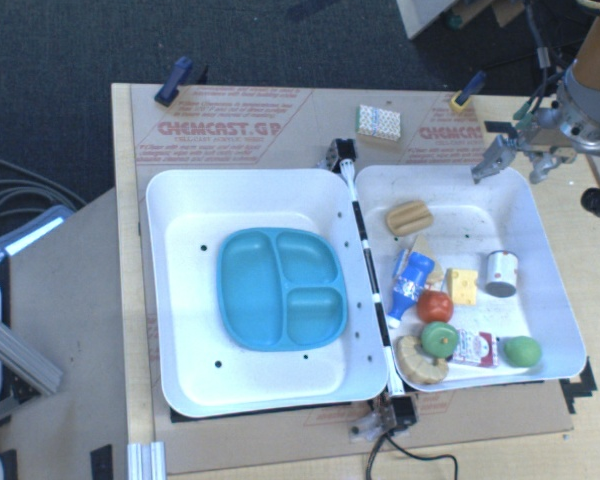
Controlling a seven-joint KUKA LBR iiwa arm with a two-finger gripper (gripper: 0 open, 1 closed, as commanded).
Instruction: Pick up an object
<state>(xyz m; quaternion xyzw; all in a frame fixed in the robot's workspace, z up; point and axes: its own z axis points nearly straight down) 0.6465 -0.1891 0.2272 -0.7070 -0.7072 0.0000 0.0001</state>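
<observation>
Camera view: the pincer (515, 163) hangs with fingers apart over the far rim of the right bin (545, 228), holding nothing. In that bin lie a bread roll (408, 217), tomato (435, 306) and small tin can (500, 273).

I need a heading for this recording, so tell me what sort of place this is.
Probably a robot-grasping test bench in a lab: two shallow white plastic bins clamped to a board, toy foods like a red plastic tomato heaped in one, and the arm's grey metal pincer above.
</observation>
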